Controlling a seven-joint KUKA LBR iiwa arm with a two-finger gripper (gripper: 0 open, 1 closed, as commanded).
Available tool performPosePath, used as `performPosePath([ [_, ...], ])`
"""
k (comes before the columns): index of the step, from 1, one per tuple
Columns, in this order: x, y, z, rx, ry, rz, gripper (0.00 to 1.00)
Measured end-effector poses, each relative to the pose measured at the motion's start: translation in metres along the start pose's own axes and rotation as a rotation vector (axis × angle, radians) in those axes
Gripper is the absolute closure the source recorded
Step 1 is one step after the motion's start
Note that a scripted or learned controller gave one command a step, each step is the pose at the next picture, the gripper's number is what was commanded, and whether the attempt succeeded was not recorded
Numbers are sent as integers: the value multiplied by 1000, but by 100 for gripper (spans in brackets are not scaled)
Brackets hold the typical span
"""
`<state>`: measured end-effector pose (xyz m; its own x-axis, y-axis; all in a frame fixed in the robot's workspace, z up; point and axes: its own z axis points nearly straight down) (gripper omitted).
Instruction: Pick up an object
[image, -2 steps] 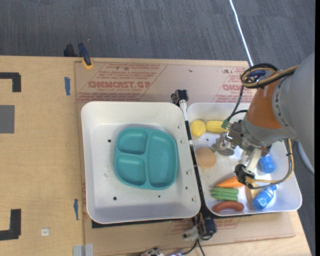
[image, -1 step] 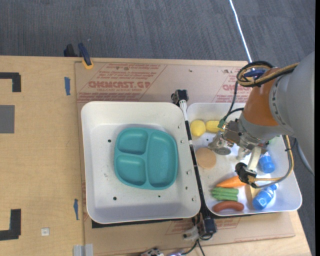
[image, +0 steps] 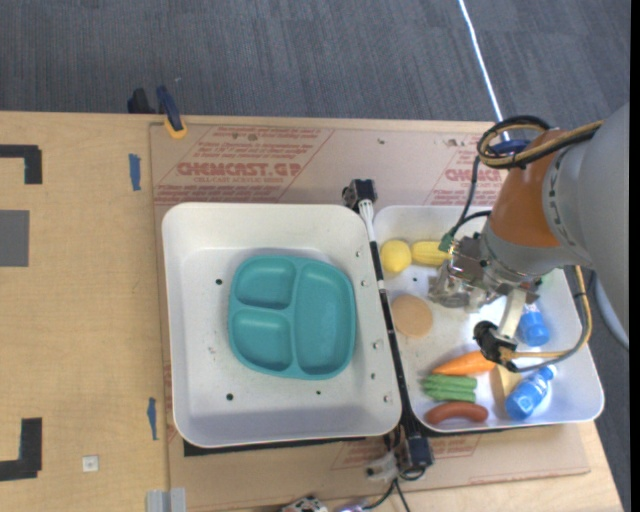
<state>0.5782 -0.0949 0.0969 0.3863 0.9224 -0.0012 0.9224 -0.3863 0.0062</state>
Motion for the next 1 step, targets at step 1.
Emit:
performPosePath([
  [1,-15,-8,-114,5,1,-120,100],
])
